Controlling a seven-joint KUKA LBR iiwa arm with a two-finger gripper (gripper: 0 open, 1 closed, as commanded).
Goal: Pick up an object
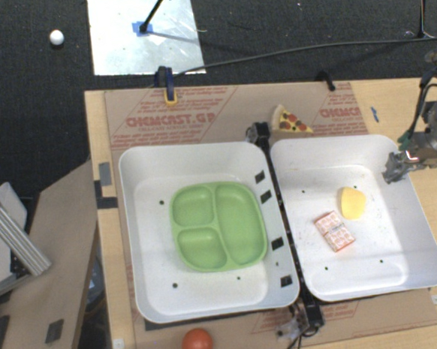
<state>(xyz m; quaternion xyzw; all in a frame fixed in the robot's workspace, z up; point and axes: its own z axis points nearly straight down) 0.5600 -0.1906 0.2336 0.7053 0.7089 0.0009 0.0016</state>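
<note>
The grey two-finger gripper [396,168] hangs at the far right rim of the right-hand shallow white bin [427,245], close to that bin's upper right corner, and whether it is open or closed I cannot tell at this size and angle; nothing can be made out in it. The likeliest things to pick lie inside that same bin, both to the gripper's left and nearer the camera: a small rounded yellow piece [353,202] is the closer of the two, a short way down and left of the tool, and just beyond it in the same direction, almost touching its lower left edge, lies a flat pinkish-red rectangular packet with a checkered pattern [334,231], its long axis running diagonally from upper left to lower right. So the coming move would probably be a reach leftward and toward the front of the bin, then a descent. Farther left still, across the divide, the left-hand white bin [144,236] holds a light green plastic tray with three compartments [218,226]. Behind the gripper's bin, up and left of the tool, a toy pizza slice [291,120] lies on the brown cardboard sheet [198,111], which bears red printing reading "CHEMCAST GP", repeated at an angle near the right. An orange-red ball [196,344] sits far off, down and left, beyond the front edge of the green tray's bin.
</note>
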